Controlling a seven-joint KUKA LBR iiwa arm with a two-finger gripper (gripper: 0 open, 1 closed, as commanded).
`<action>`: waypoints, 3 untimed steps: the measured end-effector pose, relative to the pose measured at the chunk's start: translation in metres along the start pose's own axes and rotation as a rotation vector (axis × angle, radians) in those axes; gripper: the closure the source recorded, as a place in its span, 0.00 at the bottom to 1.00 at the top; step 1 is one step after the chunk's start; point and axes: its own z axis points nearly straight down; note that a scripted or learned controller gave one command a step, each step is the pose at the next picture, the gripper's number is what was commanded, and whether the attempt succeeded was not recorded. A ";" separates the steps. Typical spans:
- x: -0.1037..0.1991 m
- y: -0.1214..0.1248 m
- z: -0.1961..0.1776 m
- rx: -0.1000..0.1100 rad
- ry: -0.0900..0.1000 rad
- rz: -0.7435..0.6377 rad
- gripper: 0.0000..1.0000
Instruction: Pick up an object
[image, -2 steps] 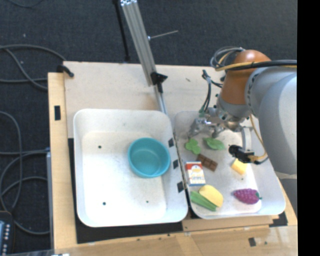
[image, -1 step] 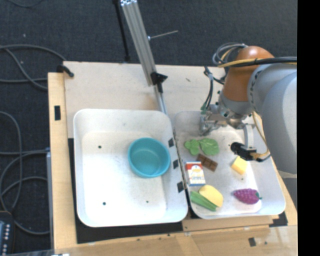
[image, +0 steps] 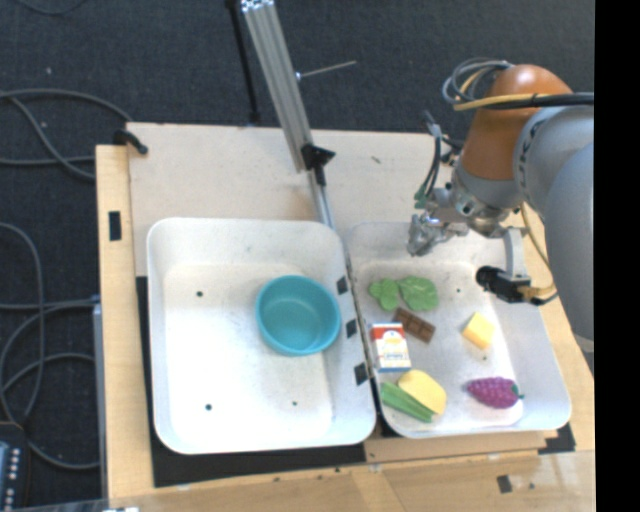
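The gripper (image: 425, 238) is hovering over the right white bin's (image: 545, 400) far edge; its finger spread I cannot tell. It is risking closing on nothing, with the green leafy toy (image: 404, 293) lying nearer the camera.

You are looking down at a slant on the worktop (image: 210, 175) and its two white bins. The left bin (image: 200, 400) holds a teal bowl (image: 298, 315), upright, near its middle. The right bin (image: 540, 385) holds green leafy pieces (image: 405, 293), a brown chocolate bar (image: 414, 325), a small red-and-white carton (image: 390, 348), a yellow cheese wedge (image: 480, 331), a purple grape bunch (image: 493, 392), and a yellow-and-green corn cob (image: 415, 394) just below the carton. The claw (image: 425, 237) hangs over the right bin's far edge, apart from every item. A metal pole (image: 285, 95) slants across the worktop's far side.
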 end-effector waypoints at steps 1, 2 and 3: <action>0.003 -0.001 -0.045 0.000 0.000 -0.004 1.00; -0.002 0.003 -0.110 -0.003 -0.002 -0.004 1.00; 0.057 0.005 -0.115 0.003 0.000 -0.008 1.00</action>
